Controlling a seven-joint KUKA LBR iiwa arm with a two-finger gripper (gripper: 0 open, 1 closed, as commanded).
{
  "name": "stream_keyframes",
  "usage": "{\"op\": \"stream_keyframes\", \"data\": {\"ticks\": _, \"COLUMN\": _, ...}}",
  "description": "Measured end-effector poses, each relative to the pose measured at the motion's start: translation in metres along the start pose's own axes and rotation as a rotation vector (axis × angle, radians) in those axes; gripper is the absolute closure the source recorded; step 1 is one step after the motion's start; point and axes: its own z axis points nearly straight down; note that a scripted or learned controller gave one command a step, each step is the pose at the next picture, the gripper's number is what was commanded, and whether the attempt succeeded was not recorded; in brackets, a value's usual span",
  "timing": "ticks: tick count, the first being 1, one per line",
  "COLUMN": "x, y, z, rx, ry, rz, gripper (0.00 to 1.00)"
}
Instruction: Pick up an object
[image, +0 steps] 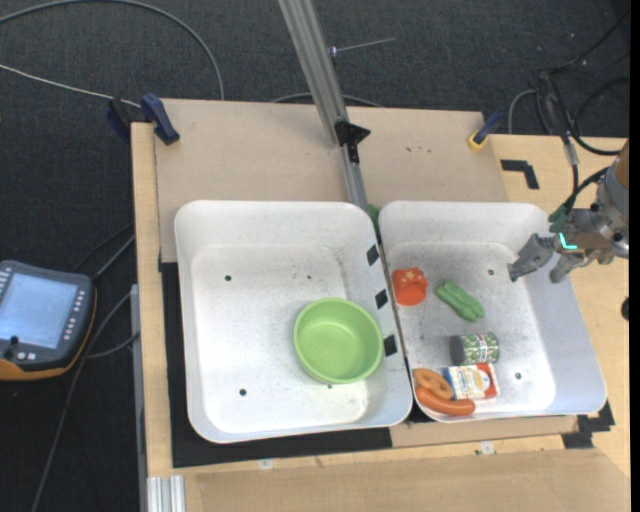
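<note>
The right bin (520, 225) holds an orange cup (409, 286), a green pickle-shaped toy (459, 299), a small green-labelled can (476, 348), a red and white carton (471, 381) and a hot dog toy (438, 392) along the front wall. My gripper (543, 262) hovers over the right bin's far right part, its two dark fingers spread apart with nothing between them. It is well to the right of the pickle and the can.
A green bowl (338, 341) sits in the left bin (200, 235) near the divider. A metal pole (322, 85) slants up from the back between the bins. A teach pendant (40, 317) lies off the bench at left.
</note>
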Motion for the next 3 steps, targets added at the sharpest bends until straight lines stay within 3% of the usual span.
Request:
{"op": "stream_keyframes", "data": {"ticks": 1, "x": 0.0, "y": 0.0, "z": 0.0, "rx": 0.0, "ry": 0.0, "rz": 0.0, "gripper": 0.0}}
{"op": "stream_keyframes", "data": {"ticks": 3, "x": -0.007, "y": -0.005, "z": 0.089, "rx": 0.004, "ry": 0.001, "rz": 0.001, "gripper": 0.0}}
